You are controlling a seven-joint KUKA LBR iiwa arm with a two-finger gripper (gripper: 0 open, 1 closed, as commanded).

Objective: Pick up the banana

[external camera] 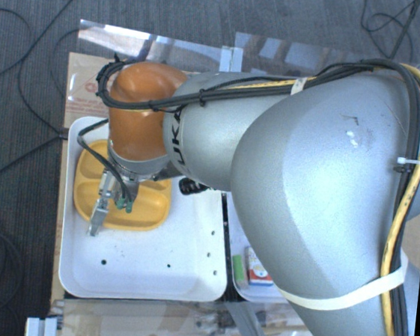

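Above the left white bin [173, 261], my gripper [112, 209] hangs at the end of my grey arm [324, 161], just below its orange band [137, 114] and directly over a yellow moulded dish [150, 211] that lies in the bin's upper left part, near the left wall. The gripper's lower tip reaches past the dish's near edge, over the white floor. Whether my gripper is open or closed I cannot tell from this angle, and nothing can be seen held in it. The banana cannot be told apart from the yellow beneath my gripper. In the right bin [233, 241] – largely hidden under my arm – a small red, green and white packet [256, 270] lies near the left wall
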